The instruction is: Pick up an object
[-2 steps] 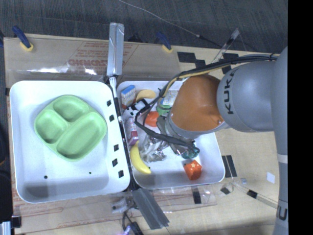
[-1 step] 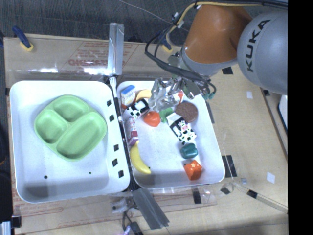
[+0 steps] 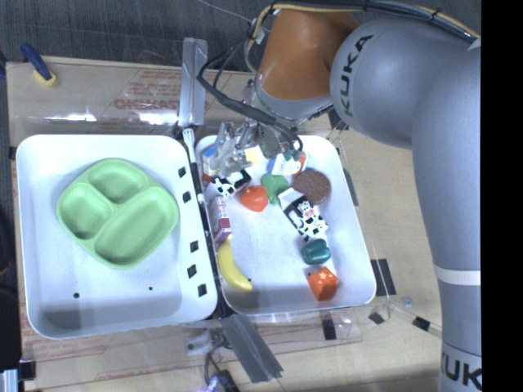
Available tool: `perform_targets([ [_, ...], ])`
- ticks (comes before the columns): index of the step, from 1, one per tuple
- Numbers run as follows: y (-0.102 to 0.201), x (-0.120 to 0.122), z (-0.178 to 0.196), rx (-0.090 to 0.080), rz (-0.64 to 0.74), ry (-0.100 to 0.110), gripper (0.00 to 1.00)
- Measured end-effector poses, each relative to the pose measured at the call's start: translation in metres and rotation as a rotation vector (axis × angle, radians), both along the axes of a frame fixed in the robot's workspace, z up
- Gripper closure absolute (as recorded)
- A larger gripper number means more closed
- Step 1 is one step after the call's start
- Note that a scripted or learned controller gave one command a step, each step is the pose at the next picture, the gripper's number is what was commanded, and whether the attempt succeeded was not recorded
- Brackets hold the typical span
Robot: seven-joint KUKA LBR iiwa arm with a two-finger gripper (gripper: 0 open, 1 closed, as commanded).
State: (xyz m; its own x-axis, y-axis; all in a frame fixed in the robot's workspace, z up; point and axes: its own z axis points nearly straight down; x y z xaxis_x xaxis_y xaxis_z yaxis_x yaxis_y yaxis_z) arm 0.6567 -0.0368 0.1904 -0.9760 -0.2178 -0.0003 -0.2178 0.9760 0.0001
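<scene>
- The gripper (image 3: 231,148) hangs low over the top left corner of the right bin (image 3: 359,251). It is a shiny, tangled shape from up here, so I cannot tell if it is spread or pressed together, and I see no toy pinched in it.
- The big grey arm (image 3: 409,80) with its orange band (image 3: 298,51) bends over the top of that bin. I think it comes in this way so the tool can point down at the toys.
- Just under the tool sits a small black and white toy (image 3: 225,188), close to the wall between the 2 bins. This looks like the thing it may try to take, but that is only my guess.
- Next to that is a red toy (image 3: 254,198), a green piece (image 3: 274,186) and a brown round thing (image 3: 313,185). They lie close together, so the tool could bump 1 while going for another.
- Lower down are a black and white cow toy (image 3: 306,217), a teal lump (image 3: 315,252) and an orange block (image 3: 323,282).
- A yellow banana (image 3: 233,272) lies by the left wall of the right bin, with a thin pink packet (image 3: 220,219) above it. Things by a wall are hard to get around.
- The left bin (image 3: 49,300) holds a green plate (image 3: 118,211) with 3 parts, well apart from the tool.
</scene>
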Motion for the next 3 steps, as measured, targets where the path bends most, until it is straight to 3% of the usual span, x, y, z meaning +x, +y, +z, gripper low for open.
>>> perform_targets([
  [1, 0.052, 0.001, 0.084, 0.001, -0.205, -0.008, 1.0],
  [2, 0.093, 0.0, 0.065, 0.0, -0.318, 0.001, 1.0],
  [3, 0.165, -0.013, 0.064, 0.0, -0.263, 0.002, 1.0],
])
